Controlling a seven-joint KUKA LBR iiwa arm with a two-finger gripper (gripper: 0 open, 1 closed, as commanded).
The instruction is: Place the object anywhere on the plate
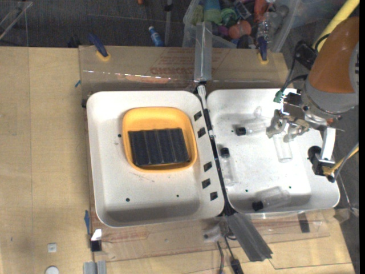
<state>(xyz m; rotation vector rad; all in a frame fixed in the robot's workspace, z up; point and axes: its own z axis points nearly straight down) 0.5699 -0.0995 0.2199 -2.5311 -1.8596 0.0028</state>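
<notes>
The objects are small clear plastic tubes with black caps, hard to make out against the right bin (296, 193). One capped tube (251, 129) lies near the middle of that bin, long axis roughly left to right, black cap at its left end. A second tube (226, 163) lies along the bin's left wall, long axis running near to far, cap at the far end. A third tube (271, 200) lies near the front edge, roughly left to right, cap at the left.

The yellow plate (159, 117) sits in the left bin (108, 170) and carries a black ribbed block (158, 147) over most of its centre. The raised divider (206, 147) between the bins, with black tabs, lies between tubes and plate.

The gripper (288, 131) hangs above the right bin's far right part, just right of the first tube. Whether it is open or closed cannot be determined.
</notes>
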